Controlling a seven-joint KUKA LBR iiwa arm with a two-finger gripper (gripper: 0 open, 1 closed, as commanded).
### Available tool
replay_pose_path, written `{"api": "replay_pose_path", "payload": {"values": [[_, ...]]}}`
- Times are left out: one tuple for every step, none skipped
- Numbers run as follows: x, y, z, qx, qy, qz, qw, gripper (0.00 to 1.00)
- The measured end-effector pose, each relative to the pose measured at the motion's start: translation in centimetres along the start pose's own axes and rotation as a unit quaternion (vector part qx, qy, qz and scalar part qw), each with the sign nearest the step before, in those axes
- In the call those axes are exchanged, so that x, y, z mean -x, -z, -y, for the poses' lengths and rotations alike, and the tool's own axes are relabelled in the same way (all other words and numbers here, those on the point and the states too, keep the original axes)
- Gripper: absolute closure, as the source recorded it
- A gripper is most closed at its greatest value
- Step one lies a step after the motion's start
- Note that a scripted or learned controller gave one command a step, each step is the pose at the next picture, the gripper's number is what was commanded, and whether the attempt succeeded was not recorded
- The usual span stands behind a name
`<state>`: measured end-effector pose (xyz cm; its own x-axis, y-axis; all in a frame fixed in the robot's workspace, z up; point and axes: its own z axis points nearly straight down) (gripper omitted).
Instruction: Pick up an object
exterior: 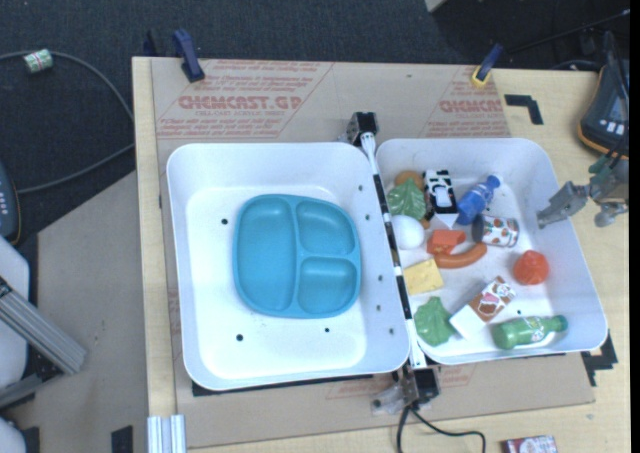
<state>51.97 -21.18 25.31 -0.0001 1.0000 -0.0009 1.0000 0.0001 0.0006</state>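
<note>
The right bin [572, 271] holds several small items: a blue bottle [478, 198], a black and white toy [438, 191], a white egg [407, 232], a yellow block [422, 276], a red ball [531, 266] and a green bottle [527, 331]. My gripper [583, 211] hangs over the bin's right rim, at the view's right edge. It is open with nothing between its fingers. The red ball lies a little below and left of it.
The left bin [200, 321] holds a blue divided plate [297, 254]. A black clip [363, 127] sits where the two bins meet at the back. Blue and yellow clamps hold the cardboard sheet [300, 101] under the bins.
</note>
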Motion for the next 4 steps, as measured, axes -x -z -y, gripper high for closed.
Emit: {"api": "replay_pose_path", "payload": {"values": [[-5.6,-10.3,-3.9,-0.001,0.001,-0.001,1.0,0.0],[-7.0,-14.7,-6.7,0.012,0.0,0.005,0.9999,0.0],[-7.5,-16.9,0.4,-0.001,0.0,-0.001,1.0,0.0],[-9.4,-16.6,2.2,0.005,-0.004,0.007,1.0,0.0]]}}
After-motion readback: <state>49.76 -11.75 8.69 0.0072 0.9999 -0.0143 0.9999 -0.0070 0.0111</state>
